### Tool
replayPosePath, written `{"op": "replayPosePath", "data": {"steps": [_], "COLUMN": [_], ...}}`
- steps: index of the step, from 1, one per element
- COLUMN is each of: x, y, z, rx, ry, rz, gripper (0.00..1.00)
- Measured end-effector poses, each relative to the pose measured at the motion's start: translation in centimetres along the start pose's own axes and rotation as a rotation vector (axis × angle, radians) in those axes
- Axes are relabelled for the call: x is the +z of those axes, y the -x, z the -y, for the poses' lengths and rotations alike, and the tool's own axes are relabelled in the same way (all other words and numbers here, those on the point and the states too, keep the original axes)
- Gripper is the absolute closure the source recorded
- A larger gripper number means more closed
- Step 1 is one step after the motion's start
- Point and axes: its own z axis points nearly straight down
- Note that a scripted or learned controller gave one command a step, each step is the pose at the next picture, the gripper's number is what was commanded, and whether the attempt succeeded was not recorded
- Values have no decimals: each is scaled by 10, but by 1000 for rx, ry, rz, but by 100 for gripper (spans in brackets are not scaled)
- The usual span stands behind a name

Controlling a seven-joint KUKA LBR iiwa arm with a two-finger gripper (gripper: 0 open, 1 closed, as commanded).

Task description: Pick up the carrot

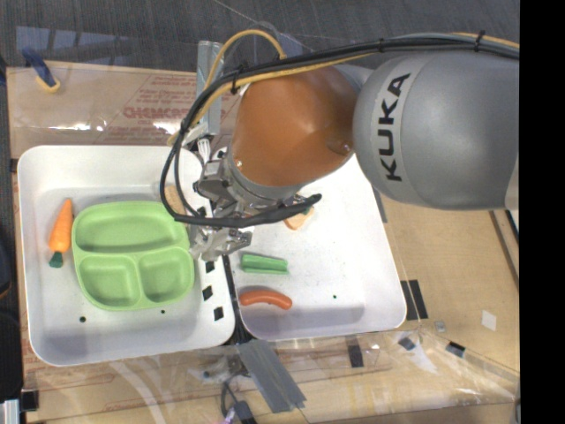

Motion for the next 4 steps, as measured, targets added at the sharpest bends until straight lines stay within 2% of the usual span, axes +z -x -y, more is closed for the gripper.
{"op": "replayPosePath", "data": {"steps": [1, 2, 3, 4], "x": [34, 32, 32, -48], "y": [-29, -95, -35, -23], "z": [39, -23, -44, -52], "rx": [-442, -596, -753, -323], "ry": [9, 12, 9, 4], "rz": [-3, -5, -2, -4], "gripper": [100, 100, 100, 100]}}
